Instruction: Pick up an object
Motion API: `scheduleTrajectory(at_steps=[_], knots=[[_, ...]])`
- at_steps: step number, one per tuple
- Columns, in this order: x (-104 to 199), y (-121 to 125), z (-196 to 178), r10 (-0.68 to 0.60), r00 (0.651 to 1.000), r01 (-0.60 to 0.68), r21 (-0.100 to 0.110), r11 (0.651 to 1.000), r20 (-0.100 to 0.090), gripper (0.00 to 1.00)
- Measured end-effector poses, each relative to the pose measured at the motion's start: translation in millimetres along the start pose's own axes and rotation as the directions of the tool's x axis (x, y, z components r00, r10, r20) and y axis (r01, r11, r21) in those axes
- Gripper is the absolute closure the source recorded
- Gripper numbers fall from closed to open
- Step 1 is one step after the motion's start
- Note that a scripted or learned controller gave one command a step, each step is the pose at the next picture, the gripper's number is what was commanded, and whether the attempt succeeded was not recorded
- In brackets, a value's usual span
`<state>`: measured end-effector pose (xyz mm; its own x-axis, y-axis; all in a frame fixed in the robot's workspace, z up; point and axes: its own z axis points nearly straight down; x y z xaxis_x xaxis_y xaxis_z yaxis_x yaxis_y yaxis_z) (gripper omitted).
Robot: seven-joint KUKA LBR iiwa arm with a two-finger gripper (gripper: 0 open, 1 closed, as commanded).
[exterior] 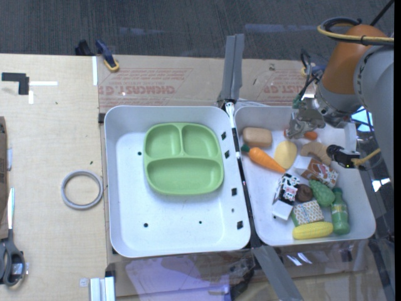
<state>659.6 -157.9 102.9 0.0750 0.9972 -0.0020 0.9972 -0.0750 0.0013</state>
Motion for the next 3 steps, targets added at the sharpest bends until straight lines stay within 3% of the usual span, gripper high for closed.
scheduleTrajectory(at_steps=[1, 2, 3], knots=[[29.8, -28.5, -65.4, 0.104, 0.995, -0.104, 0.002, 0.995, -0.001, 1.00], [72.2, -6.3, -88.6, 0.510, 0.860, -0.510, 0.003, 0.860, 0.001, 1.00], [118.1, -16.2, -87.9, 0.742, 0.670, -0.742, 0.005, 0.670, 0.004, 1.00]])
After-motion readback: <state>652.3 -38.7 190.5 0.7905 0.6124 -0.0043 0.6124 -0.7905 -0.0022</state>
